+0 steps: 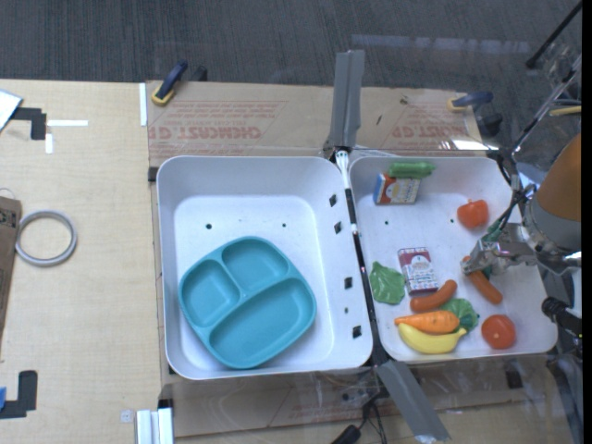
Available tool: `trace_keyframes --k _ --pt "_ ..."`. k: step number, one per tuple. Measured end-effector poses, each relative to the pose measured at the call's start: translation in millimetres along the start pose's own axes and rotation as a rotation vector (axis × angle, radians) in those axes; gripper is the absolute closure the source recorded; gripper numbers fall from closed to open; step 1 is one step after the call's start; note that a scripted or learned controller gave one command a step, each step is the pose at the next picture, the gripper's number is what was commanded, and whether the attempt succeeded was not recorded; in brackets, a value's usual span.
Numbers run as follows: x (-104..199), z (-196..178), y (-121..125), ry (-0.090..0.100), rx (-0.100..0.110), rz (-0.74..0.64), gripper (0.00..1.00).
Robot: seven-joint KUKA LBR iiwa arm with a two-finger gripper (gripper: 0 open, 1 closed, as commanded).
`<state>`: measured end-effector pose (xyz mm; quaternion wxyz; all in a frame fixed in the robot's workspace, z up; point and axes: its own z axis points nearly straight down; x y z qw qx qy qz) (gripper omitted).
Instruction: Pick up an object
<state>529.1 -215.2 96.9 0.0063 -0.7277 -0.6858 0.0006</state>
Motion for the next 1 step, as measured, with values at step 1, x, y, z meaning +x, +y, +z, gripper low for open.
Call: trace_keyframes --k 1 --pt "68.0 -120.9 33.2 -0.009 -0.003 0.171 1.00"
